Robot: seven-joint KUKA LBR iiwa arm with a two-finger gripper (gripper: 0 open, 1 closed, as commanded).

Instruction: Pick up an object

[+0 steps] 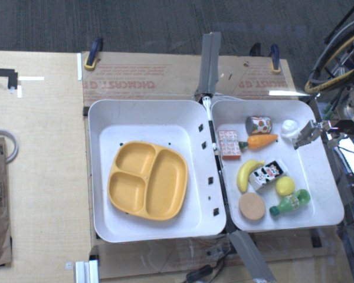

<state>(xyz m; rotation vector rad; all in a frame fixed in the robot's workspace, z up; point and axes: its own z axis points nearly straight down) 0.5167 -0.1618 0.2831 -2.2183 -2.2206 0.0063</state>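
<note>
Banana, yellow and curved, lies beside cow-patterned box.

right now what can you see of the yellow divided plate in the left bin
The yellow divided plate looks like matte plastic, a rounded oblong with a raised rim and three compartments: two smaller ones on its left side, one above the other, and one long one on the right. It lies flat and upright on the floor of the left bin, turned slightly askew, near the middle and a little toward the front. Nothing sits in it or touches it besides the bin floor.

Yellow divided plate, orange carrot, black-and-white cow-patterned carton, green bottle.
</note>
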